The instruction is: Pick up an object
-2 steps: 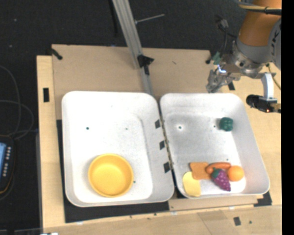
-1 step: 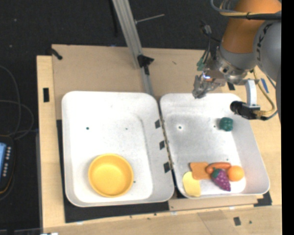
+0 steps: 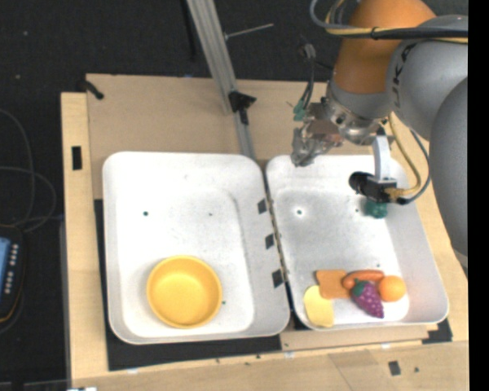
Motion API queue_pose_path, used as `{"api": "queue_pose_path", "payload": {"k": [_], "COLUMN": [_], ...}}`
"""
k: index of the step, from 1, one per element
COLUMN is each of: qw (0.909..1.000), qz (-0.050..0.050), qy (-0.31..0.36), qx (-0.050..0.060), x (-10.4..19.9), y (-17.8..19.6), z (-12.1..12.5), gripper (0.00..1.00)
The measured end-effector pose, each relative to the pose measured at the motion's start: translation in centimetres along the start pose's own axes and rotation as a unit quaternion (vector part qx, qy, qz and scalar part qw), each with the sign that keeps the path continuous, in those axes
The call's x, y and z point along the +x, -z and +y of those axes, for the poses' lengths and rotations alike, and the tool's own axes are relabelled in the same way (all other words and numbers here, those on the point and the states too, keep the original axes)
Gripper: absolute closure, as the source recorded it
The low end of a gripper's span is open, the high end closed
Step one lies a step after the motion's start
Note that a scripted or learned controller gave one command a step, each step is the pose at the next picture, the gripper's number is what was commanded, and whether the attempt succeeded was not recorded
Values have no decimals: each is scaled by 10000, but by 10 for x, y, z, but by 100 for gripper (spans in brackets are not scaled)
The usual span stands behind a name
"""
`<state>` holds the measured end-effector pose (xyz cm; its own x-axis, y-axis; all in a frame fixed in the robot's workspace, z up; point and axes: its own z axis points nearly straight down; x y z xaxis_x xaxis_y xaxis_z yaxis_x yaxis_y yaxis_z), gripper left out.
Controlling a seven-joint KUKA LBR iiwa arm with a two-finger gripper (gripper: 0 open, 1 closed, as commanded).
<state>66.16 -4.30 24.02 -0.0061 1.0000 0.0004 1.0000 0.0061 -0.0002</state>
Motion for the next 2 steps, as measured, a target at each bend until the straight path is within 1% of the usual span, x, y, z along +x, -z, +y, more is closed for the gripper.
{"api": "queue_pose_path", "payload": {"k": [1, 2], "qw": [10000, 10000], "qz": [3, 3], "qy": [3, 4], "qx": [2, 5], "x": [56, 110], "y": [-9, -15], "z": [-7, -20], "gripper": [100, 100]}}
